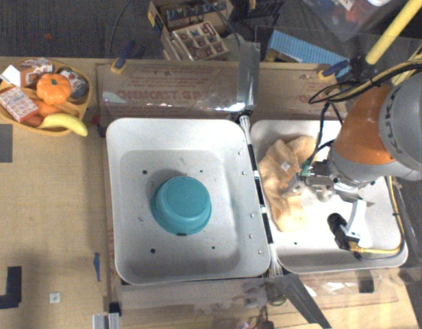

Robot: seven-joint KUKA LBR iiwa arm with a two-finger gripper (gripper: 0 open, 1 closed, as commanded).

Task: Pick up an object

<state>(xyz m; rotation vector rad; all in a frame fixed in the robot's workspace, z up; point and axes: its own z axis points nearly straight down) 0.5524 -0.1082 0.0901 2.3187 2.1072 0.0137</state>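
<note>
A teal bowl [182,205] sits upside down in the middle of the left bin [129,149]. A crumpled tan cloth [283,177] lies in the left half of the right bin [382,249]. My gripper [298,182] is low in the right bin, right at the cloth's right edge and touching it. The wrist hides the fingers where they meet the cloth.
A yellow plate [5,108] with toy food, including an orange pumpkin [54,89] and a banana [65,123], rests on the bench at the far left. Cardboard [177,84] lines the back of the bins. Boxes and clutter stand behind it.
</note>
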